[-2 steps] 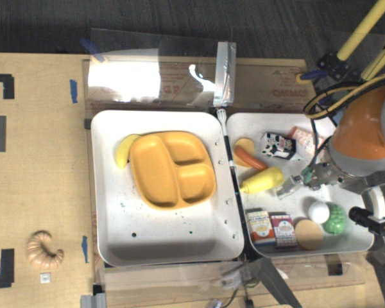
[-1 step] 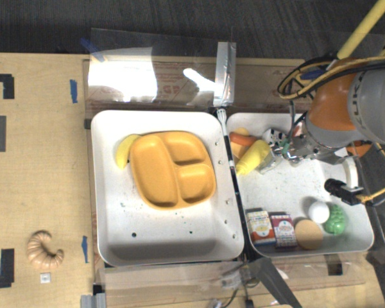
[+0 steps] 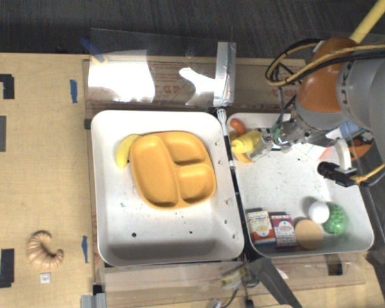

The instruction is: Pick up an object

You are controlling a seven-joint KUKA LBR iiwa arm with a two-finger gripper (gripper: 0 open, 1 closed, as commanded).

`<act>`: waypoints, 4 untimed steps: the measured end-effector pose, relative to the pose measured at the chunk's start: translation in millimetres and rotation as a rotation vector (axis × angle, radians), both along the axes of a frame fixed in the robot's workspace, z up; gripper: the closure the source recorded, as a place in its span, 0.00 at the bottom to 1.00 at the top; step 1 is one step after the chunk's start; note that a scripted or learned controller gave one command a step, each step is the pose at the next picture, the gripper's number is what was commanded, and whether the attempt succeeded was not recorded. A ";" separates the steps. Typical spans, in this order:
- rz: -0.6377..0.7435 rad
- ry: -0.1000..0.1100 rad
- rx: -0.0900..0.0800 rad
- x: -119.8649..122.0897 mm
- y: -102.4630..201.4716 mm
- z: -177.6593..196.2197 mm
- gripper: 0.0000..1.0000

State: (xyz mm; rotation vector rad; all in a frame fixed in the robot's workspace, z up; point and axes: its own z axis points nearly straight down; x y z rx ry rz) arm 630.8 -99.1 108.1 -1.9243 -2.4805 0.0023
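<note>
Just beside hand (image 3: 274, 138): yellow bottle (image 3: 244, 147).

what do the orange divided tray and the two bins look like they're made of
Orange tray: probably moulded plastic, smooth and matte, with rounded compartment edges. Left bin and right bin: likely thin formed white plastic, slightly glossy, speckled with dark marks; could be coated metal.

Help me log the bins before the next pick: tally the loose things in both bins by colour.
Yellow or orange-yellow: 3 (tray, banana, bottle)
Orange: 1 (small ball)
Red and white: 2 (two small boxes)
Tan: 1 (egg-shaped thing)
White: 1 (ball)
Green: 1 (ball)
Total: 9
</note>
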 end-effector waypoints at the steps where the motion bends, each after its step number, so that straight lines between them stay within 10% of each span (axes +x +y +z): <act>1: -0.207 0.065 0.008 23.9 -5.2 -19.8 0.00; 2: -0.088 0.067 0.012 20.2 -38.5 -18.8 0.00; 3: -0.089 0.057 -0.003 21.3 -43.4 -8.1 1.00; 4: -0.412 0.001 0.001 -51.2 -6.3 0.3 1.00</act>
